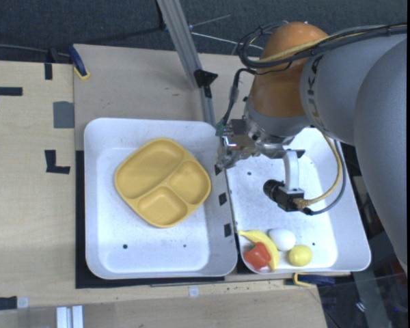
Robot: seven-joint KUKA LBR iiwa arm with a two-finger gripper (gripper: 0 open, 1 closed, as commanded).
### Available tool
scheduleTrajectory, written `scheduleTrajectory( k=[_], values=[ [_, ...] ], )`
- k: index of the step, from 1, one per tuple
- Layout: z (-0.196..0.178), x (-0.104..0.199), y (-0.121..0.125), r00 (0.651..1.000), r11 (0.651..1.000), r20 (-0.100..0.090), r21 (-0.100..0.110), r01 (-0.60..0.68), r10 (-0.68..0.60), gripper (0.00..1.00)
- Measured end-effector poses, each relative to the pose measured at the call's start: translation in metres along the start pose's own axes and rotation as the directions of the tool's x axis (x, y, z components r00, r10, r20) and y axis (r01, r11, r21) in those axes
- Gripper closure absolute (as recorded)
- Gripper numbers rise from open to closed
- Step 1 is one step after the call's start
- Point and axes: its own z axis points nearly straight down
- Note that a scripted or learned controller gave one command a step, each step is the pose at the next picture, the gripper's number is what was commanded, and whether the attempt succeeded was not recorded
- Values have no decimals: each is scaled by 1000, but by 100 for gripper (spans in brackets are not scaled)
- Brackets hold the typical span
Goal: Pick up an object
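Note:
My gripper [226,156] hangs over the back left part of the right bin [328,183], close to the wall it shares with the left bin [99,183]. Nothing shows under or in it. Small toy items lie clustered in the right bin's front left corner: a yellow banana [265,240], a red piece [257,255], a white egg [282,238] and a yellow lemon [300,255]. They lie well in front of the gripper. A yellow divided plate [162,182] rests in the left bin.
The big grey arm with its orange band [287,53] covers the back and right of the right bin. A black fitting with a yellow cable [285,195] hangs off the wrist above the bin floor. A metal pole [181,39] slants in behind the bins.

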Motion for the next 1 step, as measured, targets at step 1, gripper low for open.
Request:
scheduleTrajectory(
  k=[1],
  values=[
    [11, 51, -27, 1000, 1000, 1, 3, -1, 1, 100]
  ],
)
